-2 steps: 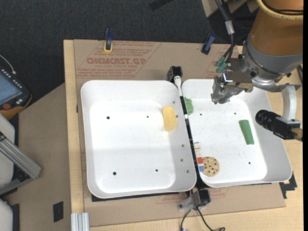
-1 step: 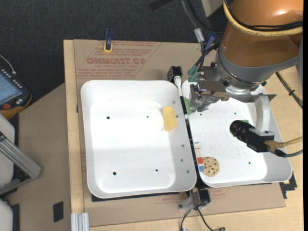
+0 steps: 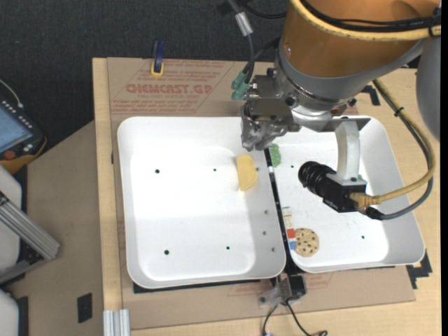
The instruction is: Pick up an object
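Observation:
A pale yellow object (image 3: 246,171) lies in the left bin (image 3: 161,208) near its right wall. My gripper (image 3: 257,140) hangs just above and behind it, over the divide between the two bins. A small green object (image 3: 274,155) peeks out beside the gripper at the left edge of the right bin (image 3: 392,222). A round speckled cookie-like piece (image 3: 305,241) with a red and blue scrap next to it lies at the front left of the right bin.
A black cylindrical device (image 3: 329,184) on a white bracket hangs over the right bin with a tan cable. The arm's orange and grey body (image 3: 350,40) covers the back of the right bin. A blue clip (image 3: 159,60) sits on the cardboard behind.

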`<action>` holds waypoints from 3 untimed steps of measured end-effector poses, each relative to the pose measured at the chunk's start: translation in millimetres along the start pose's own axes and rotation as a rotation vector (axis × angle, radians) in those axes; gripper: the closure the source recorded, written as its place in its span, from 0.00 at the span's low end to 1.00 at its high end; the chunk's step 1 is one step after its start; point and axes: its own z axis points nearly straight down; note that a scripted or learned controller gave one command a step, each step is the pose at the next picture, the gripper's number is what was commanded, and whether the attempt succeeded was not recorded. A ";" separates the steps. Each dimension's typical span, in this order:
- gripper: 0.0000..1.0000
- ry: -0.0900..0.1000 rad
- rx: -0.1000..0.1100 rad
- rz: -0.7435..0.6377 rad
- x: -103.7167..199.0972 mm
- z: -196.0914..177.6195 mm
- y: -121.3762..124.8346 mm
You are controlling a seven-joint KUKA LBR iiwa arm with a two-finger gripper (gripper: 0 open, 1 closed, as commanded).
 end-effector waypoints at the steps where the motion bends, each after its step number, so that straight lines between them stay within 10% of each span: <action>1: 1.00 -0.006 0.010 0.016 -60.3 20.6 -3.9; 3: 1.00 -0.006 0.012 0.012 -96.6 110.6 58.6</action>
